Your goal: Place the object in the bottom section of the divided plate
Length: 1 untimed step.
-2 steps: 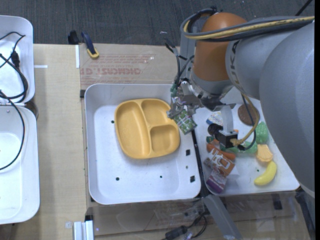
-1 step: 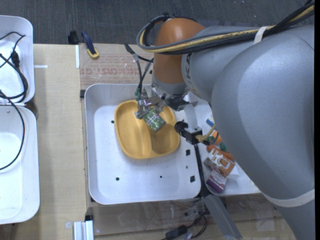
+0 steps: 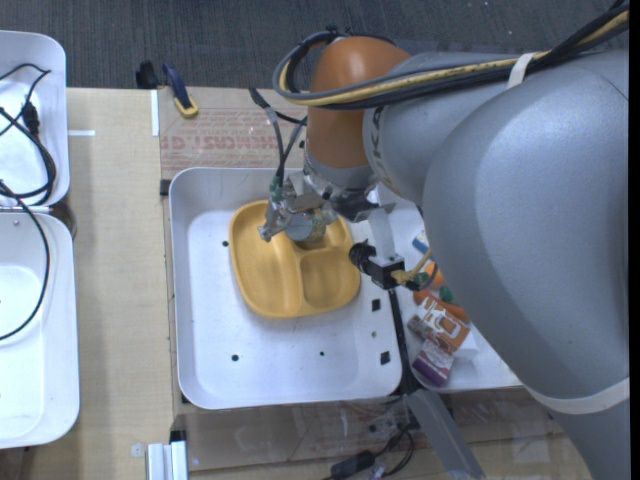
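**Gripper low over the yellow divided plate, its load unclear**

The gripper (image 3: pixel 290 218) sits just above the upper part of the divided plate (image 3: pixel 290 273), and whether its fingers are spread or closed cannot be made out from this slanted overhead view; a greyish mass sits at the tip, but I cannot tell if that is the object or part of the tool itself (the wrist hides most of it). So the object's place is uncertain: at best it is at the fingertips, over the plate's top portion.

The plate lies in the left white bin (image 3: pixel 200 358), tilted slightly, its ridges splitting it into sections; the bottom section, nearer the camera, looks bare. If something is held, it seems small and probably light, so a pinch across its narrow middle should do, though the plate's smooth plastic would likely let it slide on release.

Further right, small packaged items (image 3: pixel 440 333) lie in the neighbouring bin, partly under the grey arm (image 3: pixel 520 228) with its orange band (image 3: pixel 345 78).
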{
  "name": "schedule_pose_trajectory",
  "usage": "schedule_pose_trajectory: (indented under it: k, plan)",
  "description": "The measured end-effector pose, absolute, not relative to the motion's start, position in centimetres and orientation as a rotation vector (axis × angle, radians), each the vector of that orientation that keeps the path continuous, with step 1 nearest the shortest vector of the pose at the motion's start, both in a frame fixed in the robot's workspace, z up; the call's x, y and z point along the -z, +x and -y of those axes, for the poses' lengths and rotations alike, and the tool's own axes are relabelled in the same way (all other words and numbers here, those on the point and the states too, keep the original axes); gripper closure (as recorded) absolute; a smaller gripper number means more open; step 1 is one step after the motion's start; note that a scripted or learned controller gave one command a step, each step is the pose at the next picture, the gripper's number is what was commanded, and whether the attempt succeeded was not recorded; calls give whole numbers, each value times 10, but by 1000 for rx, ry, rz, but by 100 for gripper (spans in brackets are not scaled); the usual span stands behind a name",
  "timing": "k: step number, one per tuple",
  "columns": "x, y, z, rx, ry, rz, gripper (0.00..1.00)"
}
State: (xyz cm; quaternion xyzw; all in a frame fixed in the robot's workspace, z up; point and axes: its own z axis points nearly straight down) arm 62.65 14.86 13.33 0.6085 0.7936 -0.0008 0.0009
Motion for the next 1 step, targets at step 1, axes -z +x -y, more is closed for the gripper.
schedule_pose_trajectory:
  k: [1]
  plan:
    - [-133,626,-149,3,1911,-2492,0]
